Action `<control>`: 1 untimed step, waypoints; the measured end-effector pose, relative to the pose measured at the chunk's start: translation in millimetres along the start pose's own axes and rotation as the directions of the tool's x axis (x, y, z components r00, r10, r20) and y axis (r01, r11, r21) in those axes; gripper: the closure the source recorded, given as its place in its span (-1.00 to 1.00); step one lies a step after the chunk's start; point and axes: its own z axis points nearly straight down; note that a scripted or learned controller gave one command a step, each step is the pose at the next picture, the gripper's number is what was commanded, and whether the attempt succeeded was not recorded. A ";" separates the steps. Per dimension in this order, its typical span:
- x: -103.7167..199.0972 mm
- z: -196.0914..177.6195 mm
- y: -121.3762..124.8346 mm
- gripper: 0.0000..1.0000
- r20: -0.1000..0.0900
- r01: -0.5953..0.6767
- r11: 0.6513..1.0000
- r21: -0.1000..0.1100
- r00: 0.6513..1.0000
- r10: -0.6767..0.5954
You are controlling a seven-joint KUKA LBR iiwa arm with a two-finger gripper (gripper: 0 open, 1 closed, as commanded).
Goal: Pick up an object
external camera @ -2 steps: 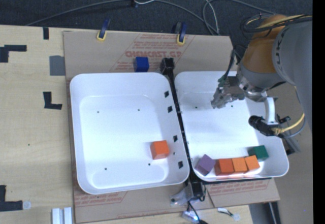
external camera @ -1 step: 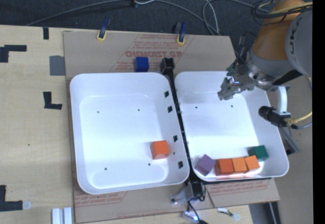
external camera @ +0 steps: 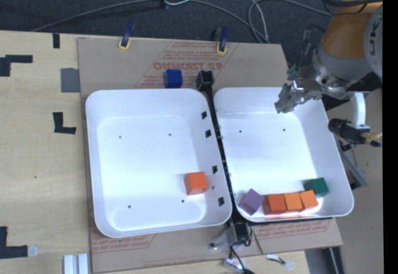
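An orange cube (external camera: 196,182) lies in the left bin (external camera: 106,111), near its front right corner. Along the front wall of the right bin (external camera: 323,123) sit a purple block (external camera: 251,201), two orange blocks (external camera: 274,204) (external camera: 292,202), a lighter orange block (external camera: 308,199) and a green block (external camera: 317,187) in a row. My gripper (external camera: 287,102) hovers over the far right corner of the right bin, well away from the blocks. Nothing is seen between its fingers.
A blue cube (external camera: 173,77) rests on the cardboard behind the left bin. Black clips (external camera: 205,80) join the bins along the middle seam. Cables run across the dark floor at the back. A blue clamp (external camera: 222,40) and another (external camera: 127,36) pin the cardboard's rear edge.
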 end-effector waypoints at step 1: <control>58.6 11.5 -3.3 1.00 -0.002 0.004 1.000 0.004 1.000 -0.004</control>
